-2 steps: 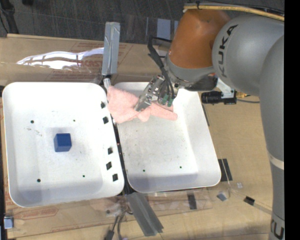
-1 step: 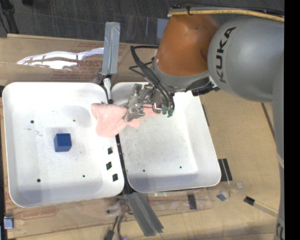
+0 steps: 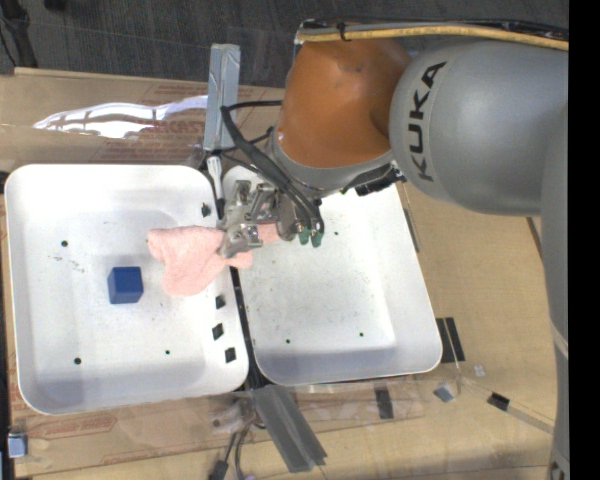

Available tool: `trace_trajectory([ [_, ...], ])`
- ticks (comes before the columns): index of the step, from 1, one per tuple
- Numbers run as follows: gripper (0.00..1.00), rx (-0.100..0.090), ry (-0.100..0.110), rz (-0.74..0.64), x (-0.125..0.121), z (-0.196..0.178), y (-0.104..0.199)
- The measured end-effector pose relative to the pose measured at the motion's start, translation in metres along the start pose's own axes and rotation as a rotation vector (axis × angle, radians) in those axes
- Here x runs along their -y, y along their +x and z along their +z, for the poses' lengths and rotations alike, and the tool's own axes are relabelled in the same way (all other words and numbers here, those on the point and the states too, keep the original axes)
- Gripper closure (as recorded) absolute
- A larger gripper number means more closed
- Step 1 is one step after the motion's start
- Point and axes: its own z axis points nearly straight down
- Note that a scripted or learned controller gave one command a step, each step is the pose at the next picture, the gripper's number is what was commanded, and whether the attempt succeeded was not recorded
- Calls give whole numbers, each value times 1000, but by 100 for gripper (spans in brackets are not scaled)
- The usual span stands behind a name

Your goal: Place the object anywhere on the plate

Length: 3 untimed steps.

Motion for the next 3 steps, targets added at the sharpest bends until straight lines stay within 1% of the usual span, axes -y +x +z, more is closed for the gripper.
trace_trajectory([
  [1,100,0,0,-3,-45,6,10],
  [2,100,-1,1,-5,-91,9,34],
  [3,0,0,1,-4,-91,9,34],
])
